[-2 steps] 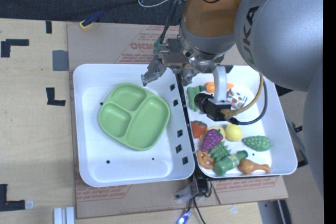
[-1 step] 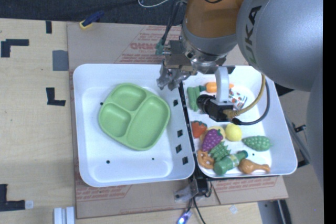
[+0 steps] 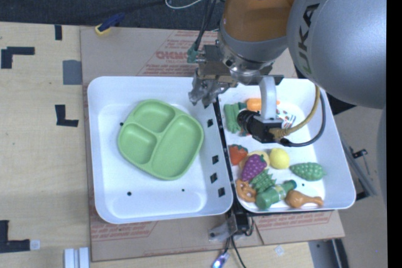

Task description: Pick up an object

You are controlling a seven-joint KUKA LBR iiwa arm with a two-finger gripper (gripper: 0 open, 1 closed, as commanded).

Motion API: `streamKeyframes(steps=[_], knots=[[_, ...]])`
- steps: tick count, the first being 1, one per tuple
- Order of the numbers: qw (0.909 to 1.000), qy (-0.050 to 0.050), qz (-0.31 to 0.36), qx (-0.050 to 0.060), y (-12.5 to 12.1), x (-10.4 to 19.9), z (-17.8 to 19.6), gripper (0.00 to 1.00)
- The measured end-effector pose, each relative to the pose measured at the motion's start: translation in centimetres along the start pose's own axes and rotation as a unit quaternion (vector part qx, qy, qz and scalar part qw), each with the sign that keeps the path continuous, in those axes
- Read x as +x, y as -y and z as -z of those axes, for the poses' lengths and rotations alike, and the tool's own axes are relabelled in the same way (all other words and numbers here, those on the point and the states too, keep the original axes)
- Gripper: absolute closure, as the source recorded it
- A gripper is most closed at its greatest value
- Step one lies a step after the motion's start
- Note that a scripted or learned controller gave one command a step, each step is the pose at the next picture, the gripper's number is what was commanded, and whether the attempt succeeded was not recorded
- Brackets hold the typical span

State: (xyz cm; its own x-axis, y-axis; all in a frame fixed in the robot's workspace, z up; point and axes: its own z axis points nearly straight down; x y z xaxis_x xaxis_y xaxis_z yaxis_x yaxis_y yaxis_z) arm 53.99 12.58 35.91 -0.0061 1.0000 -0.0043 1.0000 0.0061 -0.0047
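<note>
Over the right bin [image 3: 326, 154], toy foods are lying in a heap: a purple grape bunch [image 3: 252, 167] angling up-right, a yellow lemon [image 3: 279, 159], a bumpy green piece [image 3: 306, 171] lying crosswise. Whether the gripper [image 3: 204, 92] is clenching or releasing, I cannot tell; it is hanging above the divider.

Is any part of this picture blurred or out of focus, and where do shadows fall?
Camera view: the large grey and orange robot arm, nearest the lens, looks soft; the green three-compartment plastic plate is sharp, with a faint shadow on the left shallow white bin.
</note>
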Motion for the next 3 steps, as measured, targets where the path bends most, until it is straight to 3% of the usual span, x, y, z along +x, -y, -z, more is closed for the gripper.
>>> streamKeyframes(steps=[1, 2, 3], knots=[[1.0000, -0.004, 0.002, -0.006, -1.4, 6.5, 7.7, 1.00], [1.0000, 0.001, -0.004, 0.006, -0.4, 1.5, -18.0, 1.00], [1.0000, -0.003, -0.002, -0.008, -0.1, 0.6, -4.8, 1.00]])
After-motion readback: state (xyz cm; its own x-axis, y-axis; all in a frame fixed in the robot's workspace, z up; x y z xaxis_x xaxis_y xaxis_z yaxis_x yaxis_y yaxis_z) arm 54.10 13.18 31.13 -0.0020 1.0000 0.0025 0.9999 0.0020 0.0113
